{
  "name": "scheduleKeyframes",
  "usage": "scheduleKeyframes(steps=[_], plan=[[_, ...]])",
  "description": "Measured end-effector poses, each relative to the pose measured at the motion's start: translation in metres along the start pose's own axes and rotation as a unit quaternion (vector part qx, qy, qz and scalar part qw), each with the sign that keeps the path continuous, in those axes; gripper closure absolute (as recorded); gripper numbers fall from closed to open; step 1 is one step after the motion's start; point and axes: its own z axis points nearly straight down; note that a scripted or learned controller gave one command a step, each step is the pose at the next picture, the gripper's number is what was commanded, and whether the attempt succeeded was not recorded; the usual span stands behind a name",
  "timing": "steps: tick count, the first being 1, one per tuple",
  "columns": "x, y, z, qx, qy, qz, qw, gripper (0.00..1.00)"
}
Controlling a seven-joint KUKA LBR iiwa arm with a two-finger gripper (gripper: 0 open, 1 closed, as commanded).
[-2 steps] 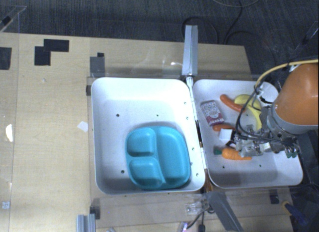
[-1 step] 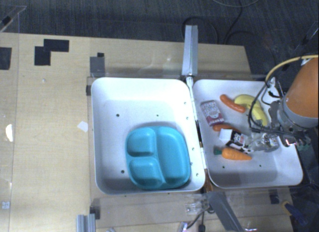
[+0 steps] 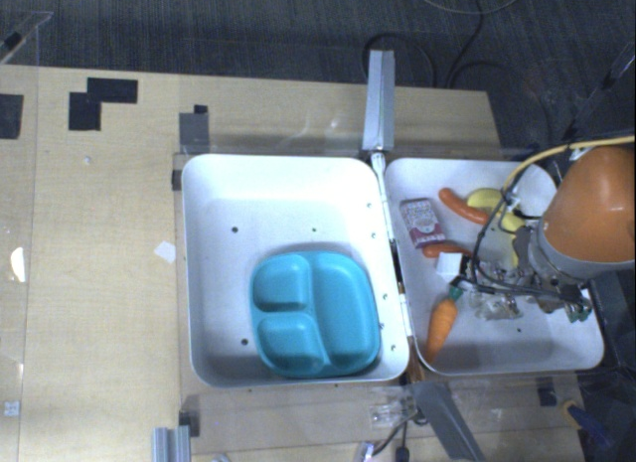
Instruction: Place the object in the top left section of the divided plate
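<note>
A blue divided plate [image 3: 316,313] lies in the front half of the left bin [image 3: 224,202]; its top left section [image 3: 281,286] holds nothing. In the right bin [image 3: 527,353] lie an orange carrot [image 3: 441,322], a red-orange sausage [image 3: 463,206], a yellow fruit [image 3: 486,200], a pink-red packet [image 3: 419,216] and a second reddish sausage [image 3: 443,248]. My gripper [image 3: 497,296] hangs low over the right bin, just right of the carrot's green top, under the orange band [image 3: 594,214]. Nothing shows clearly held in it.
A metal divider [image 3: 380,112] runs between the two bins at the back. Cables [image 3: 502,222] loop from the wrist over the yellow fruit. Bare bin floor lies behind and left of the plate.
</note>
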Motion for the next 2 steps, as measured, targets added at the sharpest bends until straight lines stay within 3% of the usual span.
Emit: scheduleKeyframes(steps=[1, 2], plan=[[-0.036, 0.006, 0.021, 0.001, -0.001, -0.018, 0.9998, 1.0], [0.006, -0.034, 0.021, 0.003, -0.004, -0.084, 0.9964, 1.0]])
